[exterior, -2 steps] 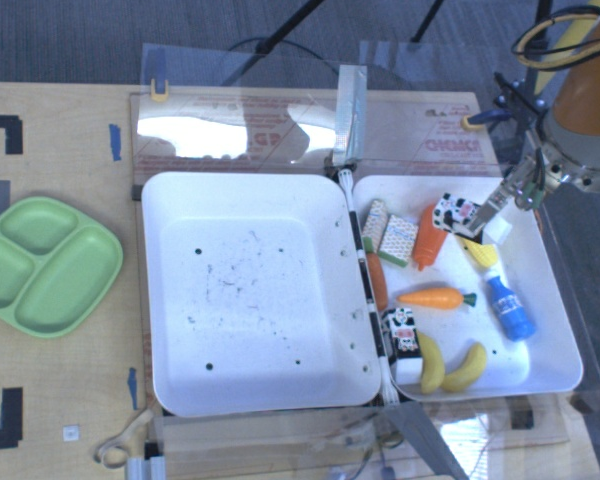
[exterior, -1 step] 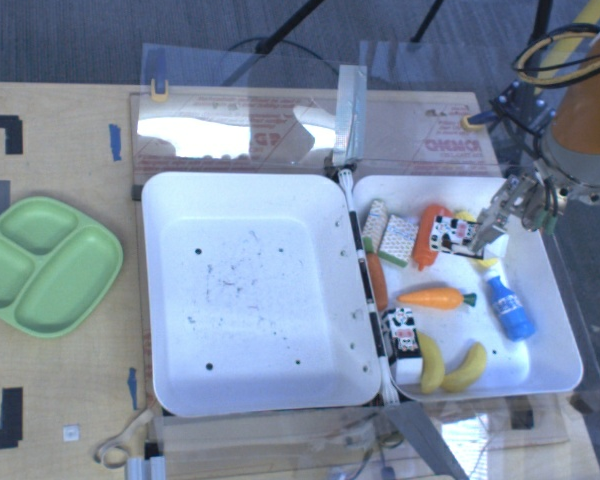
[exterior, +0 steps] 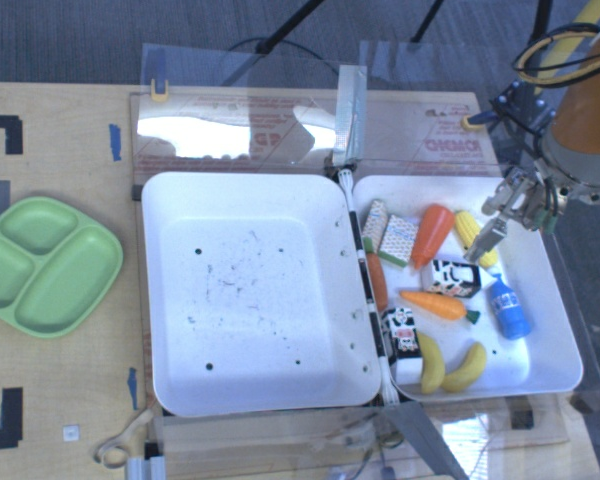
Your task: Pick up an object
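Up at the right bin's (exterior: 555,358) far right side, the gripper (exterior: 488,236) hangs with its fingers apart, nothing between them, just above the yellow corn (exterior: 470,233). Beside the corn lie an orange carrot (exterior: 432,233) and a checkered packet (exterior: 398,236). Nearer the front sit a second carrot (exterior: 435,305), a blue bottle (exterior: 509,309), two bananas (exterior: 450,366) and what may be a cow-patterned carton (exterior: 403,332). A green divided plate (exterior: 46,265) rests on the surface (exterior: 60,388) well to the left of the left bin (exterior: 250,278).
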